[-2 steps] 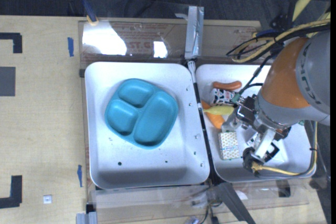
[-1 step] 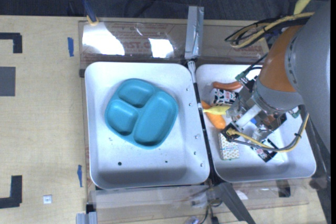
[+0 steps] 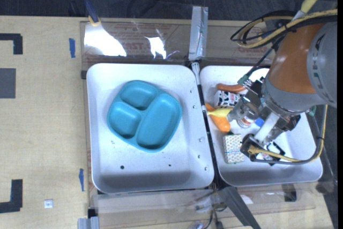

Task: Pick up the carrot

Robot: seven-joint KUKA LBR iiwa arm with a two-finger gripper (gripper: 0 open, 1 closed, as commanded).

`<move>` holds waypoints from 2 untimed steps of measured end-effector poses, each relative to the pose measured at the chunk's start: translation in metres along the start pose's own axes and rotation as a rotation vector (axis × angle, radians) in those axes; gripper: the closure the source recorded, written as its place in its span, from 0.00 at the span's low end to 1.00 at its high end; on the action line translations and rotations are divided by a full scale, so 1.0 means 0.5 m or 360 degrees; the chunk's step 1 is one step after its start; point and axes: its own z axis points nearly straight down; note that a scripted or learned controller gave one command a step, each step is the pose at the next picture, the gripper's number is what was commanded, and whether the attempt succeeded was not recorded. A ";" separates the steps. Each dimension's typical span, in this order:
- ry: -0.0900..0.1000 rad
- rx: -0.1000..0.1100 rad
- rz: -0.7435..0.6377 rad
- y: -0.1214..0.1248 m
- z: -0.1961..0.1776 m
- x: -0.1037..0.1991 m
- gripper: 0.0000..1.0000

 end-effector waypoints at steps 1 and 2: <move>0.0000 0.0007 -0.0159 0.049 0.129 -0.041 0.00; 0.0002 0.0001 -0.0268 0.109 0.129 -0.080 0.00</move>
